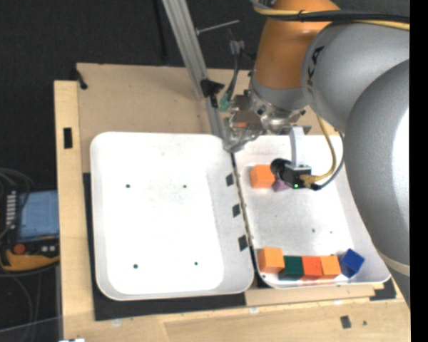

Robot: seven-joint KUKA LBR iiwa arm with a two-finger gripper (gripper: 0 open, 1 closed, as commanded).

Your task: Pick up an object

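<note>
From the camera above the bench we see the gripper (237, 135) over the far-left corner of the right bin (328, 223), we cannot tell its grip state, and an orange block (261, 176) lies near it beside a purple piece (281, 185).

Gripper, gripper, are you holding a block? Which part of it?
It cannot be told. The gripper hangs at the right bin's far left corner, with no block seen between its fingers. The nearest orange block lies apart.
</note>
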